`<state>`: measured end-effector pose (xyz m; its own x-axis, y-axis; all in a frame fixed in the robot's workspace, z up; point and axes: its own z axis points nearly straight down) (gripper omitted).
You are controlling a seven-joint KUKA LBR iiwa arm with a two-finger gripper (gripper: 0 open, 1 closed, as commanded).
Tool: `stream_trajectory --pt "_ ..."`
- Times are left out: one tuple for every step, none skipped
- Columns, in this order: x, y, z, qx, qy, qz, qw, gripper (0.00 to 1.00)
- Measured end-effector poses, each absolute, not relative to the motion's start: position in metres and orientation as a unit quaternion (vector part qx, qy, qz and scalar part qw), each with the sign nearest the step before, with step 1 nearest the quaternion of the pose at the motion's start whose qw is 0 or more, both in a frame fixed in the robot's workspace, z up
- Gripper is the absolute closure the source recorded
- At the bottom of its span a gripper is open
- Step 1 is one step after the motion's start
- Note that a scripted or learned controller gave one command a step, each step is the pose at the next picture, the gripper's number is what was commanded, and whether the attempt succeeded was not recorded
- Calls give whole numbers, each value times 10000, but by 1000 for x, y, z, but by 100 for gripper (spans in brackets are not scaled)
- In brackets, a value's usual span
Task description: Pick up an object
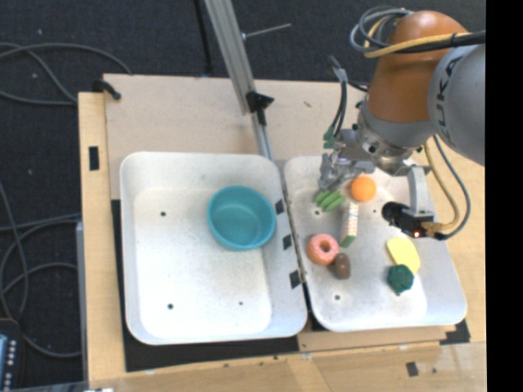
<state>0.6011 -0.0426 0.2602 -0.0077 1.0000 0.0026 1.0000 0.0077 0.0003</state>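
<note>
The gripper (335, 172) is hovering over the green beans (329, 199) near the right bin's (441, 300) far-left corner; its state is unclear, so it should be centring before descending.

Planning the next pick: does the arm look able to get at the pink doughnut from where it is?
Probably yes. The pink doughnut lies uncovered in the right bin, below the gripper. Only the brown piece touching its lower right might crowd a grasp.

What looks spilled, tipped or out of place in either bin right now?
Nothing stands out. The blue bowl sits upright in the left bin. The small toys, including the pink donut and orange ball, lie inside the right bin.
</note>
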Motion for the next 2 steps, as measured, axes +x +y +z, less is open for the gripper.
stream_trajectory --pt "590 10 266 -7041 -7101 -10 8 100" --pt "574 54 250 -7051 -7091 4 5 100"
